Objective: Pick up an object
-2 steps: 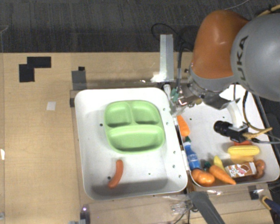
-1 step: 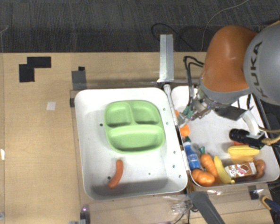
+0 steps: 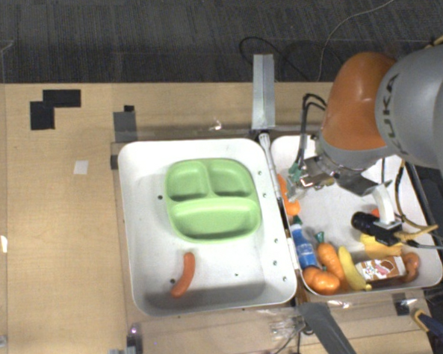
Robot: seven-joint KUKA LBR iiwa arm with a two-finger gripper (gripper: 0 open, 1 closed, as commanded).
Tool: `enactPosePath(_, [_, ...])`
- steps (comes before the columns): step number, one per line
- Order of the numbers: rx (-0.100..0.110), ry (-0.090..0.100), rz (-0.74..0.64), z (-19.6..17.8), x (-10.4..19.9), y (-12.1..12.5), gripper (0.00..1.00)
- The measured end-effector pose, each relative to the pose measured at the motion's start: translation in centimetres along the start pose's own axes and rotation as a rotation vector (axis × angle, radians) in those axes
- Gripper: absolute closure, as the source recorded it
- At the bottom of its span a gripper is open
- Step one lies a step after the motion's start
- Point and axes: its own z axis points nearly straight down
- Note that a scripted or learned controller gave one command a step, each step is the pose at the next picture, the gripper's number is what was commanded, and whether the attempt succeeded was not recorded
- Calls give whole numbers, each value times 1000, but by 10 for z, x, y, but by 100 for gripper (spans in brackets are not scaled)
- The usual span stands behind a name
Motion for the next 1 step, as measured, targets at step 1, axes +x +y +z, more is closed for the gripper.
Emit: enactPosePath(1, [-3, -2, -116, -1, -71, 4, 100])
